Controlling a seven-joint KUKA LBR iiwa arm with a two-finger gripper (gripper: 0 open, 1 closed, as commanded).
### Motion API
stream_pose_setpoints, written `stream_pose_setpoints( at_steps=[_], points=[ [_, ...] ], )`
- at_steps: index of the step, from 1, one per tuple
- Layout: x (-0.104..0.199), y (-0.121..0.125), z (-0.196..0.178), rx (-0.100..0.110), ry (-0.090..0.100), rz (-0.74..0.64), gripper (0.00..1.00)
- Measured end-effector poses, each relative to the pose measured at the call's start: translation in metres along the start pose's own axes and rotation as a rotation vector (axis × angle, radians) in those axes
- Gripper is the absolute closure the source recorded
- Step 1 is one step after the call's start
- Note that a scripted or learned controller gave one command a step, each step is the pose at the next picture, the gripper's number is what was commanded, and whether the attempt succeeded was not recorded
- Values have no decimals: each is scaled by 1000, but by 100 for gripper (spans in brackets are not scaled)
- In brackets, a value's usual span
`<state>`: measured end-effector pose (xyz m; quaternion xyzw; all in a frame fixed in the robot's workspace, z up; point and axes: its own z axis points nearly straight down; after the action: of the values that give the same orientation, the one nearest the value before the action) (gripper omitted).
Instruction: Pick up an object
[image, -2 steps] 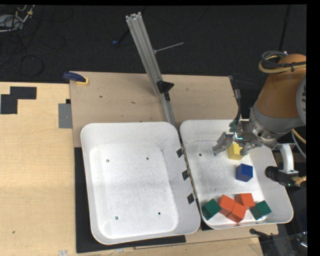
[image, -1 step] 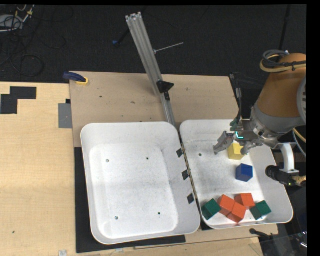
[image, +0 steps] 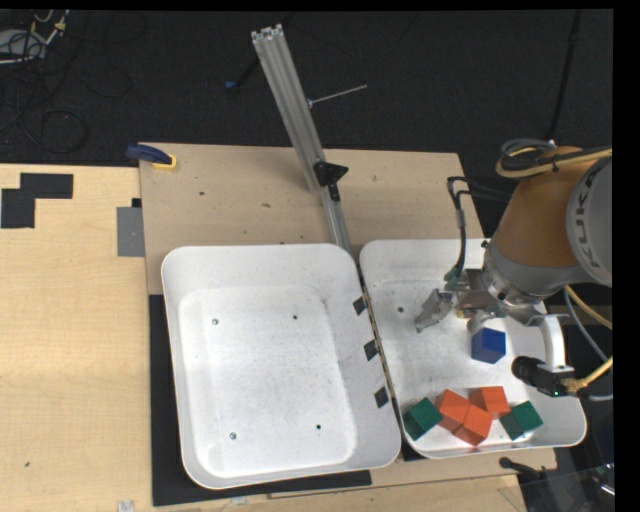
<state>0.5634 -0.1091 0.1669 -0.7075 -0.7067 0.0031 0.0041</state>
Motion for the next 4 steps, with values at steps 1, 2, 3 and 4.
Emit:
stream_pose_setpoints(
  at_steps=[1, 2, 3, 4],
  points=[
    [2, 8, 49, -1, 0, 2, 0],
    [2, 9, 75, -8, -1, 4, 0],
    [1, 8, 65, -8, 1, 12, 100],
    [-8, 1, 15, -11, -2, 9, 100]
  ],
)
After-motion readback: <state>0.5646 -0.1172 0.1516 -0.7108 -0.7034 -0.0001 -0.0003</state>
